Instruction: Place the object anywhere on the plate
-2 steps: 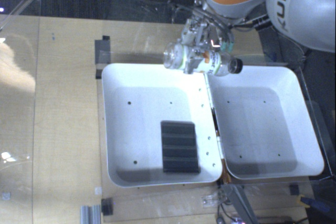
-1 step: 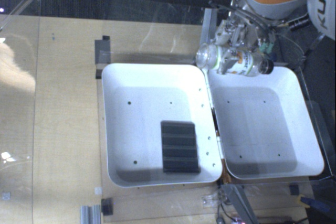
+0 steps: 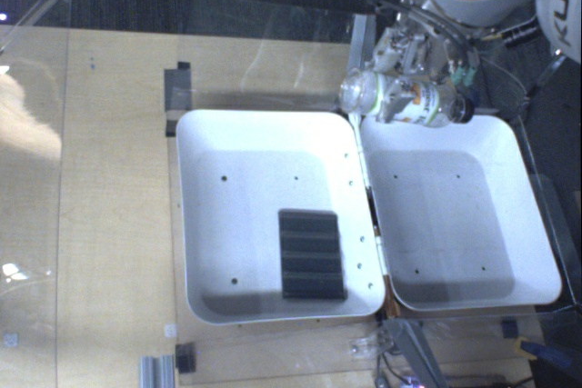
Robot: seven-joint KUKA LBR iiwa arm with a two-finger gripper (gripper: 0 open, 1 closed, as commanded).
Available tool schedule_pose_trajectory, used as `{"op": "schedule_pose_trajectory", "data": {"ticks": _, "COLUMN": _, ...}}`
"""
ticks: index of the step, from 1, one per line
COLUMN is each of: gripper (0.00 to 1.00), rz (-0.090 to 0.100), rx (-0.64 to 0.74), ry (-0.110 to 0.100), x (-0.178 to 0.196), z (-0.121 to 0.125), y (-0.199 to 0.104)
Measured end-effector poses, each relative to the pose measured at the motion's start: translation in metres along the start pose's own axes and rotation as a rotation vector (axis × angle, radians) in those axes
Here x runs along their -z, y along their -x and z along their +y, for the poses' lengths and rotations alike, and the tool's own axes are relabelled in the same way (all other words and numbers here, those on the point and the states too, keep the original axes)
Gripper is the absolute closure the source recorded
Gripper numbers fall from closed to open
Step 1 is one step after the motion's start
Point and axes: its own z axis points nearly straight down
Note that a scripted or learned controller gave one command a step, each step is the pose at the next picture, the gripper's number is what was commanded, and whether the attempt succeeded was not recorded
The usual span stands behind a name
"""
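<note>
The hand (image 3: 420, 68) hangs over the far edge of the right white bin (image 3: 509, 195), clamped on a clear plastic bottle (image 3: 400, 97) lying sideways. A black ridged rectangular plate (image 3: 311, 253) lies in the left white bin (image 3: 209, 195).

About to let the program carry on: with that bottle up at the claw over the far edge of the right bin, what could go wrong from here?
1. The bottle lies sideways under the claw; the grip isn't clearly visible, so it might slip and drop.
2. It hangs over the right bin's far rim, so a fall could send it outside.
3. The dark ridged plate sits in the left bin, across both inner rims.
</note>
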Motion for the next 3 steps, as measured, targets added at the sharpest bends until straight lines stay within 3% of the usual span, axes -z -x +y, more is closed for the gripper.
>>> {"op": "schedule_pose_trajectory", "data": {"ticks": 1, "gripper": 1.0, "rz": 0.011, "rx": -0.019, "ry": -0.002, "x": -0.065, "z": 0.118, "y": -0.032}}
{"op": "schedule_pose_trajectory", "data": {"ticks": 2, "gripper": 1.0, "rz": 0.006, "rx": -0.078, "ry": -0.004, "x": 0.01, "z": 0.053, "y": -0.012}}
{"op": "schedule_pose_trajectory", "data": {"ticks": 3, "gripper": 1.0, "rz": 0.011, "rx": -0.065, "ry": -0.003, "x": -0.08, "z": 0.046, "y": -0.061}}
